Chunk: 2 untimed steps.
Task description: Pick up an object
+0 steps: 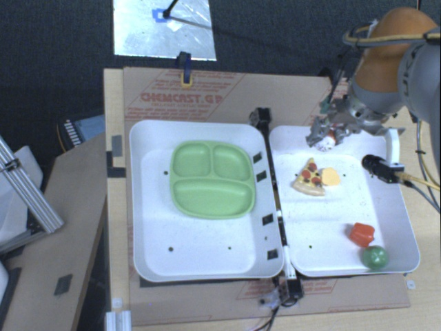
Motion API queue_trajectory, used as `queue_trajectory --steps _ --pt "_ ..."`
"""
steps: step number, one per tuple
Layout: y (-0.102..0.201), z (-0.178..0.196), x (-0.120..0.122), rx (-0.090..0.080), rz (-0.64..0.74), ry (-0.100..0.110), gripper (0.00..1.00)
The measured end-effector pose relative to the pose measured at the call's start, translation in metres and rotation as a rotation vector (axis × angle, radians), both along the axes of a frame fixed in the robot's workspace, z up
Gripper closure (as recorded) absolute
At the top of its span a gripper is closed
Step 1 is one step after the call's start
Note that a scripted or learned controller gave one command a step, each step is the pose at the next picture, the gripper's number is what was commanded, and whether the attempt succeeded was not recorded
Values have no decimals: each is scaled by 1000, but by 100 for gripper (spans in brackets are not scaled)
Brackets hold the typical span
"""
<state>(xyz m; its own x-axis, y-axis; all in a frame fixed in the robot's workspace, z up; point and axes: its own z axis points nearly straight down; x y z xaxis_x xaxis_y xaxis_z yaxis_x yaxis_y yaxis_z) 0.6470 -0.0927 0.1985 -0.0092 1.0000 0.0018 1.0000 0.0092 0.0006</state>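
Hovering over the right bin's far end, the gripper hides its state (I cannot tell). Just below it lies the pizza slice, probably light, stiff plastic; flat, so best pinched across its edges.

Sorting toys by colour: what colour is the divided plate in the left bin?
Light green divided plastic plate, seen in the camera view.

Two white bins, one green plate, one pizza slice, one red piece, one green ball.
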Motion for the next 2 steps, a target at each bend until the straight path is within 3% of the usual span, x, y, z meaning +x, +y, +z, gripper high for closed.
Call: queue_trajectory --steps 2 --pt "123 14 -13 1 2 0 100"
